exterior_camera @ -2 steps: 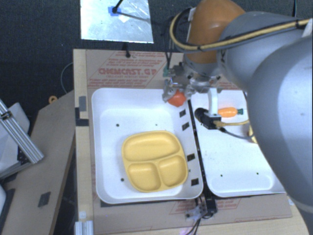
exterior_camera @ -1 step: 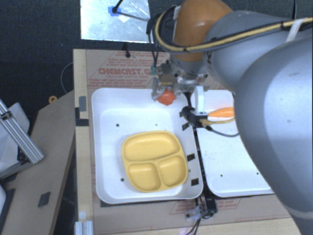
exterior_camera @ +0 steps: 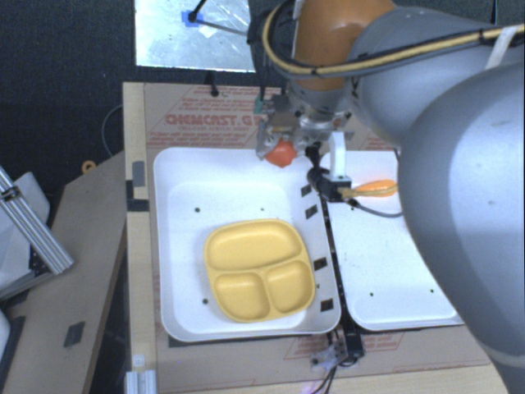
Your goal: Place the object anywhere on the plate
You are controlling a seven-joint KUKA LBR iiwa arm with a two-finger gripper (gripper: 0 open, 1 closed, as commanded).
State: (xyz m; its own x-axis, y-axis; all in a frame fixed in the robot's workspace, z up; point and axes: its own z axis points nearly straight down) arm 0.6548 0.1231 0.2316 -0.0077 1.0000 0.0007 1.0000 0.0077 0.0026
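Camera view. I read the arm (exterior_camera: 426,97) as entering from the right and bending over the far edge of the left bin (exterior_camera: 176,220), its orange band (exterior_camera: 336,15) topmost and the wrist pointing down toward the bench. The gripper (exterior_camera: 279,142) hangs at the bin's back rim, near the divider between the two bins. A small red-orange object (exterior_camera: 281,154) sits at the gripper's tip. It appears to lie against the fingers, perhaps between them, but I cannot tell whether the jaws are spread or pinching it, since the wrist housing covers them from this angle.

The yellow plate (exterior_camera: 258,268), a three-compartment tray, rests in the near half of the left bin, well apart from the gripper. All its compartments look bare. A second orange item, carrot-like (exterior_camera: 376,189), lies in the right bin (exterior_camera: 394,261) just beside the divider, next to a black cable fitting.

Step in hand, as I judge it: the carry phase, or the end of a grasp, with the object not yet on the plate. The next move calls for bringing the wrist toward the camera over the plate, lowering until the object is near a compartment floor, then releasing. If the grip is false, the object would stay at the back rim.
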